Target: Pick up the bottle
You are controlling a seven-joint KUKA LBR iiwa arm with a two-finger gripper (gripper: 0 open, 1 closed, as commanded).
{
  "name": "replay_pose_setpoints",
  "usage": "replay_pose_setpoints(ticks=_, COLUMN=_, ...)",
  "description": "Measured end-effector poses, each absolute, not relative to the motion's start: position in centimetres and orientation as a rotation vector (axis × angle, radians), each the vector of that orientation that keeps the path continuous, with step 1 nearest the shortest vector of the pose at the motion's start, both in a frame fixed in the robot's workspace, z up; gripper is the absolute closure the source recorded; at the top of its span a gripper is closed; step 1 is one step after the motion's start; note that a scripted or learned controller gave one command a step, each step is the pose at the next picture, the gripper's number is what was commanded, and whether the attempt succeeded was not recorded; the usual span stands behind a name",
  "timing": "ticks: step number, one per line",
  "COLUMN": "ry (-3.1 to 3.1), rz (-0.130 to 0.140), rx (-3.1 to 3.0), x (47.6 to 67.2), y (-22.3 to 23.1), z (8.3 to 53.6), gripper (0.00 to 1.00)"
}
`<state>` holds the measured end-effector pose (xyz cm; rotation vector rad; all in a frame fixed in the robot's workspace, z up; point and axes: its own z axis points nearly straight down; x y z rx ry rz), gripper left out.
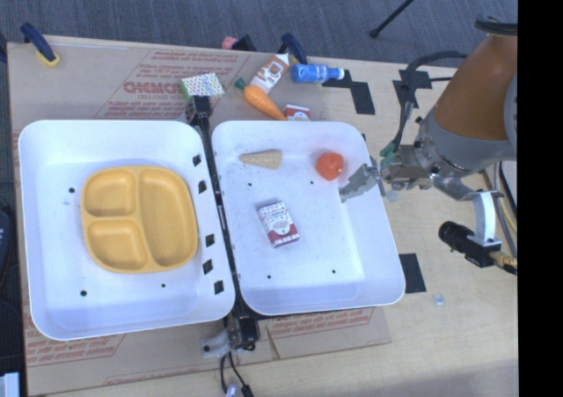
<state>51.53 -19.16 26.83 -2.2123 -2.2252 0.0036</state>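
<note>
Arm (479, 96) cut off at right edge; carton (277, 223) print too small to read.

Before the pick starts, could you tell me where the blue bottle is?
The blue bottle lies on the bench behind the right bin, outside it, beside the carrot.

Glossy white plastic bins (369, 237)

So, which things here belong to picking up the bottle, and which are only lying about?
For the job:
bottle
gripper

Lying about:
yellow tray
carrot
blue bottle
cone
tomato
small carton
</note>
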Motion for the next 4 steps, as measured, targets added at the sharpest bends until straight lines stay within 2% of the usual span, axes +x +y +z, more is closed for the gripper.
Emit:
replay_pose_setpoints(ticks=1, ry=-2.229, rz=0.005, rx=-2.205, x=51.6, y=-19.1, z=27.8, gripper=1.0)
replay_pose_setpoints(ticks=2, ry=-1.94, rz=0.005, rx=-2.464, x=47.6, y=-21.1, z=16.4, gripper=1.0)
replay_pose_setpoints(ticks=3, ry=-2.058, rz=0.001, rx=-2.371, x=47.6, y=-19.2, z=18.8, gripper=1.0)
replay_pose_setpoints(ticks=4, ry=-1.758, rz=0.005, rx=-2.595, x=47.5, y=-19.3, z=15.2, gripper=1.0)
